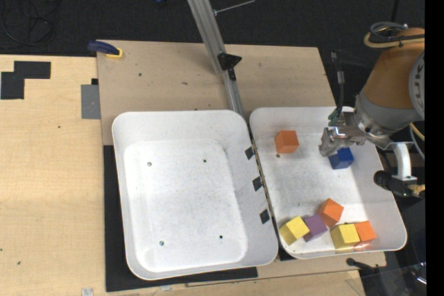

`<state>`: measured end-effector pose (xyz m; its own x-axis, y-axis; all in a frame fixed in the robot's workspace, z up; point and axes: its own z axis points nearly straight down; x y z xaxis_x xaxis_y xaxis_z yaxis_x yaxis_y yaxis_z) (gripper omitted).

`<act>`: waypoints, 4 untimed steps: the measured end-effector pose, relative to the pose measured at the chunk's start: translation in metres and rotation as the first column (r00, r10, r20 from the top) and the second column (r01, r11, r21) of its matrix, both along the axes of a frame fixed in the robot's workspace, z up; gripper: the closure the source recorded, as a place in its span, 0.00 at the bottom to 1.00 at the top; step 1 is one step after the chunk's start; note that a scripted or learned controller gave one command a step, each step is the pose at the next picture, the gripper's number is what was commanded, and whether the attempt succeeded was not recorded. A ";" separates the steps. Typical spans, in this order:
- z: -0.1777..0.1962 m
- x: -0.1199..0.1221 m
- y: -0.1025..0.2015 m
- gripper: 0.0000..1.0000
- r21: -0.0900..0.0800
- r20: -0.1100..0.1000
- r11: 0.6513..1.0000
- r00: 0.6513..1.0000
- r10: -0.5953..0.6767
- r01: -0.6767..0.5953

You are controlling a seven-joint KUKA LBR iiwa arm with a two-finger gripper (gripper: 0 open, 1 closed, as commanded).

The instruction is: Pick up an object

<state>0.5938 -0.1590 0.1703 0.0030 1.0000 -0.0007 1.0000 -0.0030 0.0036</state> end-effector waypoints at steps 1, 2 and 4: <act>0.040 0.000 -0.001 1.00 0.000 -0.002 1.000 1.000 0.003 -0.003; 0.033 0.004 0.048 1.00 0.004 -0.007 1.000 1.000 0.006 -0.006; 0.037 -0.001 0.167 1.00 0.004 -0.009 1.000 1.000 0.008 -0.008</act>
<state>0.5930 0.0082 0.2070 -0.0048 1.0000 0.0034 1.0000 0.0048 -0.0054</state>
